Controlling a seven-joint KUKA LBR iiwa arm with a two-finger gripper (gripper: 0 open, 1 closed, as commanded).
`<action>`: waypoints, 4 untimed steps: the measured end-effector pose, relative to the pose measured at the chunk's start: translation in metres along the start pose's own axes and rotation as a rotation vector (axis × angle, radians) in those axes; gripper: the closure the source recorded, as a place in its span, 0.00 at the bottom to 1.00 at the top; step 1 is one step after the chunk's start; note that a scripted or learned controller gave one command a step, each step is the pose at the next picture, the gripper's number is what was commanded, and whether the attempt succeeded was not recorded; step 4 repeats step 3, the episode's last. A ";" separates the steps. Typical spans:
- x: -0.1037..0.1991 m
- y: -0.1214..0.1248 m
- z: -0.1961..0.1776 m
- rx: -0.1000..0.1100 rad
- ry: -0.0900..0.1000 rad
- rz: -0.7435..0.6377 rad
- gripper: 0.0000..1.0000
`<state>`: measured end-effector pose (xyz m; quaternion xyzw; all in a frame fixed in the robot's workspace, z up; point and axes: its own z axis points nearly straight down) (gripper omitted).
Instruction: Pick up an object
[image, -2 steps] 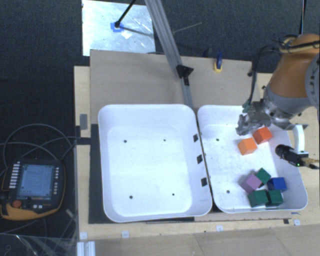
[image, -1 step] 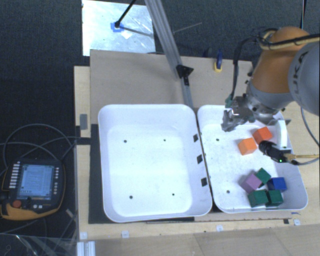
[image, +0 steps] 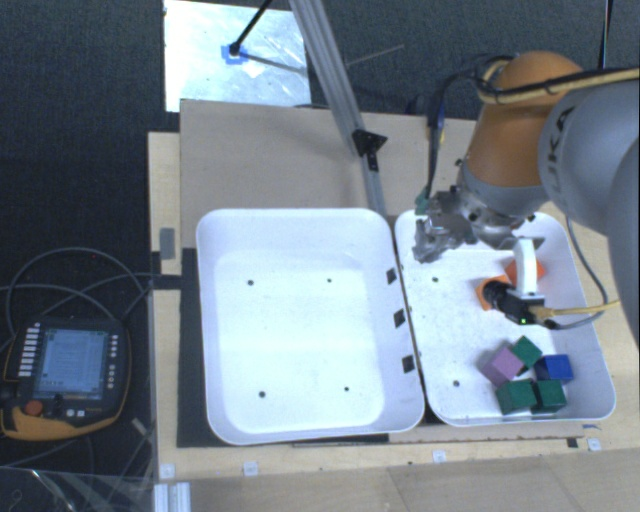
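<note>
Nearest the lens: block cluster in the lower right corner of the right bin (image: 440, 395) — purple block (image: 501, 365), green block (image: 527, 351), blue block (image: 554, 368), two dark green blocks (image: 530, 397), all touching or just beside each other, tight against the bottom rim. Orange object (image: 493, 292) sits mid-bin, partly hidden by the wrist hardware. Gripper (image: 430, 240) is at the bin's upper left, near the divider edge; can't tell if it's clenched or released, nothing visibly in it. Open floor between gripper and blocks. Left bin (image: 300, 330) is bare white floor. Pendant (image: 65, 378) at lower left, off the bench.
</note>
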<state>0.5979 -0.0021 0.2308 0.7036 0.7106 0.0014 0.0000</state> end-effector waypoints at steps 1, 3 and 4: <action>0.054 0.000 0.010 0.002 0.000 0.000 1.00; 0.095 0.003 0.001 0.001 -0.002 0.004 0.00; 0.095 0.003 0.001 0.001 -0.002 0.004 0.00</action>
